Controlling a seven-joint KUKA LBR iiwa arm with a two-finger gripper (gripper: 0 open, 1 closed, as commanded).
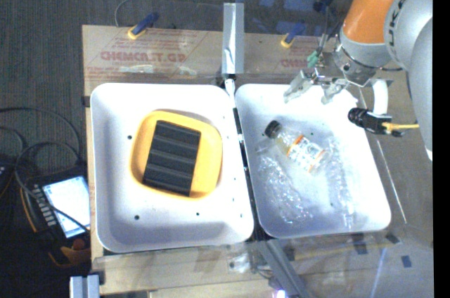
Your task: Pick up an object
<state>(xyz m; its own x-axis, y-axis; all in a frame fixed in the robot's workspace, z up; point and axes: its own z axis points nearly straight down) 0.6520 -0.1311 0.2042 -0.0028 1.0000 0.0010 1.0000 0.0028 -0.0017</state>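
Two white bins sit side by side on the desk. My gripper [314, 87] hangs over the far edge of the right bin [373, 212], fingers spread wide and holding nothing, high enough, I judge, to descend freely on a target. A small clear bottle [295, 144] lies on its side near the middle of that bin, amid crumpled clear plastic wrap [281, 184]. Its long axis runs diagonally, dark cap [271, 128] pointing far-left, base toward near-right. Lying flat, it offers its narrow width across that axis for grasping. The left bin [112, 219] holds a yellow dish [211, 156] bearing a black ribbed block [171, 157].
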